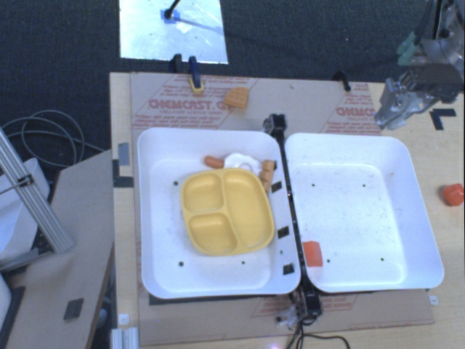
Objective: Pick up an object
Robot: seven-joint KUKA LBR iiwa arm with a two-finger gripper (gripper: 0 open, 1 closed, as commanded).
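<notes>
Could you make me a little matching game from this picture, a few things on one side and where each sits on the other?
Things:
1. yellow divided plate
2. orange block
3. waffle-shaped toy
4. gripper

Places:
A. on the board behind the bins
B. in the left bin
C. above the right bin's far right corner
D. in the right bin, near its left front corner

Pairs: 1-B, 2-D, 3-A, 4-C

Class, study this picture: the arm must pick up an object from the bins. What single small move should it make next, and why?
Probably swing the gripper inward and down toward the orange block in the right bin. The gripper sits above the bench beyond that bin's far right corner, holding nothing visible. The block lies alone near the bin's near left corner, apart from other things, so it looks easiest to reach.
</notes>
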